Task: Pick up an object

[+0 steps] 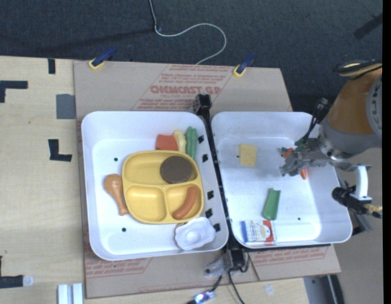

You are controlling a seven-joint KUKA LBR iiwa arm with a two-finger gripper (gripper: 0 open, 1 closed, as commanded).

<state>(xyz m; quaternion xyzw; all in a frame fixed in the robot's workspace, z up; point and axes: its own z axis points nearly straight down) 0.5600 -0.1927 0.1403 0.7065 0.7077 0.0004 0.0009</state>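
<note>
The gripper (293, 163) hangs over the right bin (309, 230), near its right wall, with nothing visibly between its tips; how far apart they stand cannot be told from this slanted view. Any object will serve for the task, and the likeliest candidates lie in this same bin: a small yellow block (247, 155) toward the upper left, a green stick (271, 204) lying nearly upright in the frame just below the gripper, and a small carton (257, 231) against the lower wall. To do the step well, the arm should probably choose the green stick, centre over its middle, turn the wrist so the closing line crosses its narrow width, and come straight down before closing. The stick looks slim, flat and bright green, well apart from its neighbours, so a clean descent seems possible. The carton is white with blue and red print. The left bin (94, 170) holds a yellow tray (138, 201) of toy food.
</note>
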